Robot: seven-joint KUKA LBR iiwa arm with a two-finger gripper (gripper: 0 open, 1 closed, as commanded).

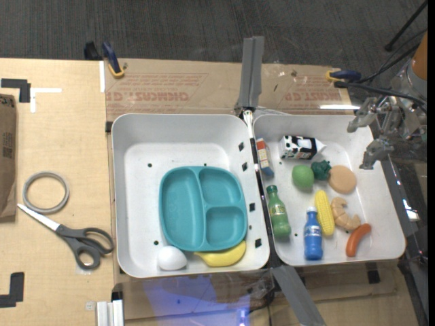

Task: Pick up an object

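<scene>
The right bin [387, 202] holds several toy foods: a black-and-white cow [300, 148], a green apple [303, 176], a dark green broccoli [321, 169], a tan bun [342, 179], a corn cob [324, 212], a green bottle [277, 212], a blue bottle [312, 234], a sausage [358, 239] and a pale shrimp-like piece [345, 214]. My gripper [364, 141] hovers over the bin's upper right corner, to the right of the cow. It is open and its fingers hold nothing.
The left bin [129, 182] carries a teal divided plate [203, 207], a banana [224, 255] and a white egg [171, 258]. On the bench to the left lie scissors [75, 235] and a tape roll [45, 191]. Cables hang at the right.
</scene>
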